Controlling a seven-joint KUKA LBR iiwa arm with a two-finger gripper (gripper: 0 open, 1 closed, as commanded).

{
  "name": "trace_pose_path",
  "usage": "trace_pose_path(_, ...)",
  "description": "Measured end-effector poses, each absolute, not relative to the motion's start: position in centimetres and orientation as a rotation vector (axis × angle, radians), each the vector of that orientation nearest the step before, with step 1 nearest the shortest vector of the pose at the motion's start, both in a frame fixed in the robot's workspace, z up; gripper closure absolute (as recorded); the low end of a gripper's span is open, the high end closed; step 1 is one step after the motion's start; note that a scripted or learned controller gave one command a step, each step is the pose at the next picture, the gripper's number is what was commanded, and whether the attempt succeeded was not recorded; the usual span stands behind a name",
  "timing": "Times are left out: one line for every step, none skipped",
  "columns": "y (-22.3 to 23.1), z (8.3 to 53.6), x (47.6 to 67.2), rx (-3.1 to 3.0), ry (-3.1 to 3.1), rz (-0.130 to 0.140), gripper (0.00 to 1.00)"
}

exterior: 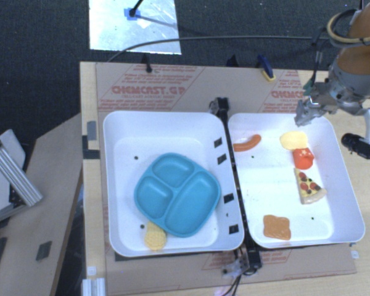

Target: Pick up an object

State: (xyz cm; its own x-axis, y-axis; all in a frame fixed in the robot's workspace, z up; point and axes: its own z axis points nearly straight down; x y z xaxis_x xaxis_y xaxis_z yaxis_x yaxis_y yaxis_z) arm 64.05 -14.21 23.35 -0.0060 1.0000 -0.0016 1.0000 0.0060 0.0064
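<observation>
The left shallow white bin (120, 165) held a blue plastic divided tray with three compartments (177, 193), lying flat and turned at an angle across the bin's middle. Just beside the tray's lower left edge, near the bin's front wall, lay a small round yellow waffle-textured toy (154, 236), partly tucked under the tray's rim. The two bins met along a dark seam with black clips. The right shallow white bin (348, 221) held five toy foods, any of them there for the picking. An orange-red curved sausage (247, 143) lay near the back left corner. A flat orange-brown piece shaped like toast or a cookie (276, 227) lay near the front wall, well apart from the others. Further right, a pale yellow rounded piece (294, 140) sat close to the back wall, with a small red-orange tomato-like piece (303, 158) touching or just below it, and a wedge of toy pizza with red dots (309, 187) just beneath that. Over the back right corner of this bin hung the grey arm's two-finger gripper (306, 113), above the rim and just beyond the yellow piece; whether it was spread or closed could not be told, and nothing was visibly held.
</observation>
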Motion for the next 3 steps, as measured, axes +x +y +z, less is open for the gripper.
trace_pose_path(-8.8, 22.4, 62.3, 2.212, 2.232, 0.001, 1.00)
trace_pose_path(-3.6, 22.3, 60.1, 2.212, 2.234, 0.001, 1.00)
trace_pose_path(0.8, 22.6, 58.7, 2.212, 2.234, 0.001, 1.00)
